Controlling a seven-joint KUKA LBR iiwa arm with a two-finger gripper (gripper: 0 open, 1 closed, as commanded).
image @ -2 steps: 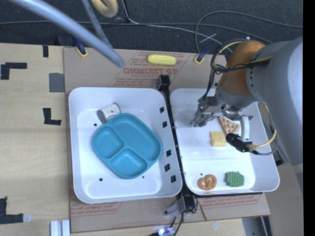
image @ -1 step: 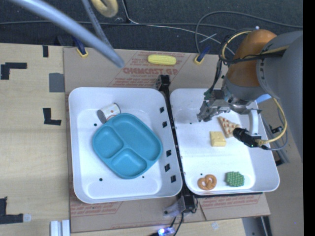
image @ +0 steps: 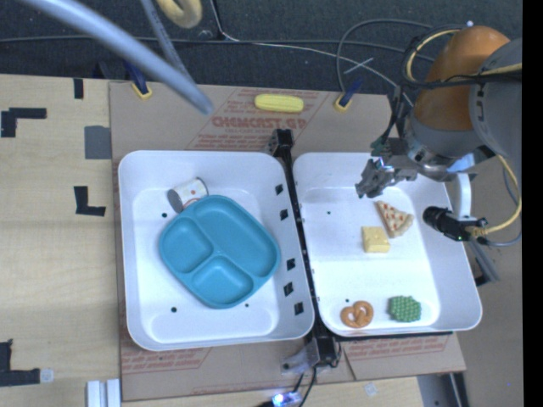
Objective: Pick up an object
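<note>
As the arm reaches in from the right, its gripper hangs over the far part of the right bin, just beside the pizza slice — whether the jaws are open or closed can't be told from this angle, and nothing is seen between them.

The likeliest target, judging by nearness, is that toy pizza slice: a small wedge lying flat on the bin floor, its broad crust end toward the near right and its tip toward the far left, approx. under the gripper, so the long axis runs on a diagonal. It looks like light, stiff plastic — prob. a bit slick, not fragile. A grip across the two straight sides, near mid-length, seems safest; pinching at the tip could squirt it out.

Just beside it sits a yellow cheese block, near but apparently not touching. A pretzel and a green broccoli-like piece lie well apart at the bin's near edge.

In the left bin rest a blue divided plate and, at its far corner, a small tipped cup. A yellow banana-like toy lies on the cardboard beyond the bins.
</note>
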